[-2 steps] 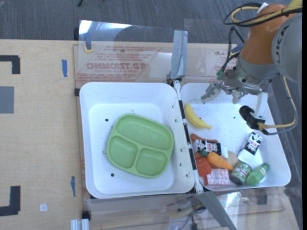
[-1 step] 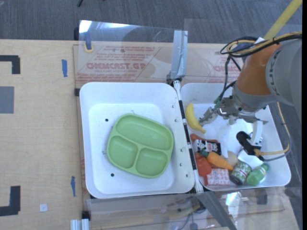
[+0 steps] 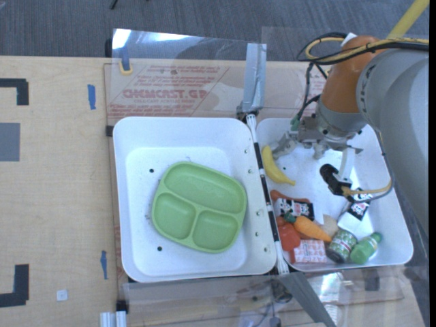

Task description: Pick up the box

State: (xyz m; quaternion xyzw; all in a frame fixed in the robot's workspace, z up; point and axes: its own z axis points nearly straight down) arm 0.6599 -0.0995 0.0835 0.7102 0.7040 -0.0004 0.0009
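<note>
Lying flat in the near left corner of the right bin (image 3: 305, 174), the box (image 3: 310, 253) is a thin cardboard rectangle, red and white with small print too fine to read. Its long axis runs roughly left to right along the bin's near wall, one short end toward the divider between the bins and the other toward a can (image 3: 340, 245). How much of the box is covered I cannot tell exactly.

A smooth, tapered orange carrot (image 3: 315, 229) lies just behind the box and slants across its far edge, thick end to the left. A rounded, glossy red lump (image 3: 287, 236) touches the box's left end. Behind these sits a carton (image 3: 294, 207), black and white with a red patch. The can is dark with a green label, and a green plastic bottle (image 3: 368, 246) lies just beside it on the right.

A curved yellow banana (image 3: 274, 167) rests farther back against the divider. The gripper (image 3: 303, 145) hangs over the far part of this bin, well apart from the box; whether it is open or closed cannot be made out.

The left bin (image 3: 136, 203) holds a matte green plate (image 3: 197, 206) with rounded corners and three compartments.
</note>
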